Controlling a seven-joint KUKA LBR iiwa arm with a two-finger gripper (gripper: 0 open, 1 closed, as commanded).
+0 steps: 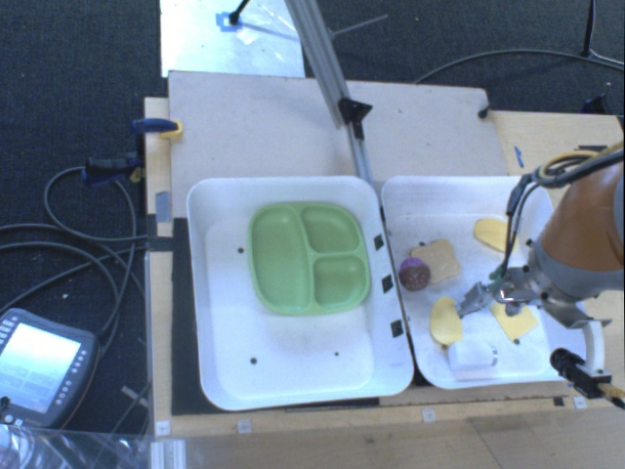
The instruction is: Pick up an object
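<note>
Hovering pincer low in right bin, grip state unclear, beside yellow piece, purple ball

Bright, even light is falling from overhead, washing the two white bins pale. Left of the gripper, the left bin's floor is showing only a faint grey shade beneath the green plate. Far up and left of the gripper, a sheet beyond the board is glaring almost white. The dark floor further left is staying dim and grainy. The whole frame is looking soft, and the gripper itself is blurring slightly, its edges smearing against the bin.
</note>
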